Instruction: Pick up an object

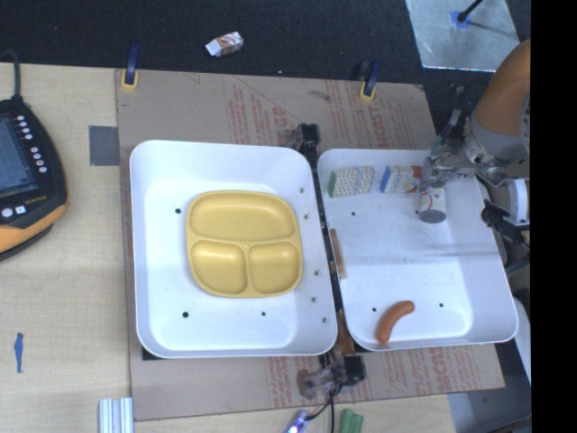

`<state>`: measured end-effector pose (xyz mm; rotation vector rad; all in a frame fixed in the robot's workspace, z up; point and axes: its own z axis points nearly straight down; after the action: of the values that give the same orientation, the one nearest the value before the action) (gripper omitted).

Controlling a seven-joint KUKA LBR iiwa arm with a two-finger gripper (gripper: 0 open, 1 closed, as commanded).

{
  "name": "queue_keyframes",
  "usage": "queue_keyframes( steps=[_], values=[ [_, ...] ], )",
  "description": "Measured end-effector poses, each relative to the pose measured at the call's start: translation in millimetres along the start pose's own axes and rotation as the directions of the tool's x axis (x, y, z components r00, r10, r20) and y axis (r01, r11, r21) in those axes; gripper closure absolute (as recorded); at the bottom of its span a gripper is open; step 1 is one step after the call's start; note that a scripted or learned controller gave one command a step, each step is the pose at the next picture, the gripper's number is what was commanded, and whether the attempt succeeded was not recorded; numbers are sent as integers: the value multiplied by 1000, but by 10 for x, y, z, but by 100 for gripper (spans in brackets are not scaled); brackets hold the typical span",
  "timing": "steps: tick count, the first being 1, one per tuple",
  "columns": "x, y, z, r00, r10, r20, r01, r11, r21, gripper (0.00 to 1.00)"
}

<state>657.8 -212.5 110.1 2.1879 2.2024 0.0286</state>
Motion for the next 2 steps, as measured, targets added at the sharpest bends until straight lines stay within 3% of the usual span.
queue_keyframes(
  steps=[1, 2],
  values=[
    [484, -953, -717, 1000, 3, -13, -2, 999, 42, 100],
    [934, -1021, -894, 1000, 1, -14, 0, 999, 44, 100]
  ],
)
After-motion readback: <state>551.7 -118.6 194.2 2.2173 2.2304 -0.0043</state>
